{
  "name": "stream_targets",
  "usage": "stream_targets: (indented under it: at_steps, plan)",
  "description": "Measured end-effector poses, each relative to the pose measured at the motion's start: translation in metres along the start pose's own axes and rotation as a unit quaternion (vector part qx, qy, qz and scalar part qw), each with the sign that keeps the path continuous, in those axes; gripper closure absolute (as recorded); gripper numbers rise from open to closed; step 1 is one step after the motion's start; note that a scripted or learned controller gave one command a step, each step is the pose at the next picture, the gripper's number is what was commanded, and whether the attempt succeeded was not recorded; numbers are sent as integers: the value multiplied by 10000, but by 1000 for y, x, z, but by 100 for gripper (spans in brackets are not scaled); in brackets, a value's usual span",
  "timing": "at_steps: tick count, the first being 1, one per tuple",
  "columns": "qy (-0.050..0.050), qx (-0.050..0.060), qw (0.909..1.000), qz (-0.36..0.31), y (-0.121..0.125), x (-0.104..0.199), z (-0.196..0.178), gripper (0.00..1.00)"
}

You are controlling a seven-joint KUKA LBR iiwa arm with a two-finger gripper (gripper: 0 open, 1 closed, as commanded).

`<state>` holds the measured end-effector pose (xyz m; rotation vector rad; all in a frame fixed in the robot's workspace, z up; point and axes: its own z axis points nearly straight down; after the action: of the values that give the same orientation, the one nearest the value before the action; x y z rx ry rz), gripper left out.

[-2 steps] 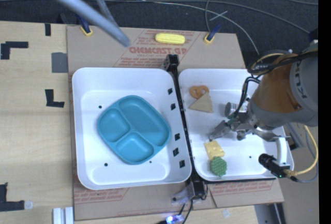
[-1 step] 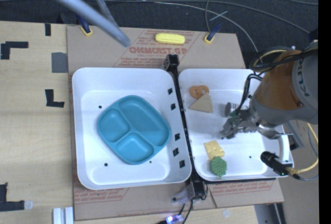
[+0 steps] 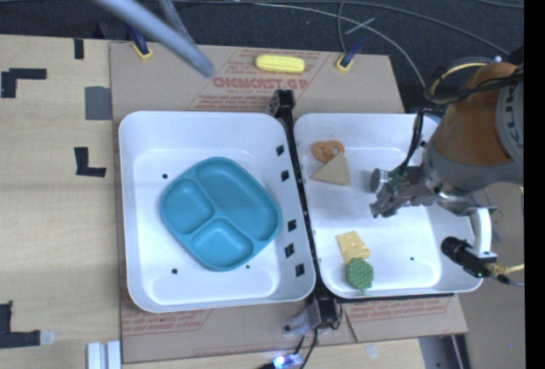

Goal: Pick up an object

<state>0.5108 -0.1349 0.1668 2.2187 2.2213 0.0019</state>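
Your gripper [image 3: 385, 197] hangs low in the right bin [image 3: 426, 130], jaws' state unclear, nothing visibly gripped: you're on the approach. Candidates: tan wedge [image 3: 333, 173] at ten o'clock, yellow block [image 3: 351, 245] at seven. Next, line up over one and descend.

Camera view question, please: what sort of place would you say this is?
Probably a robotics lab bench for grasping trials: two white bins clamped on cardboard, toy food such as a pretzel, and the arm's hand over the right bin.
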Motion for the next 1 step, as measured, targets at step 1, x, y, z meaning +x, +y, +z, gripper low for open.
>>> stream_targets:
  at_steps: [1]
  plan:
    - [-2, -5, 10000, -2, 1, 0, -41, 100]
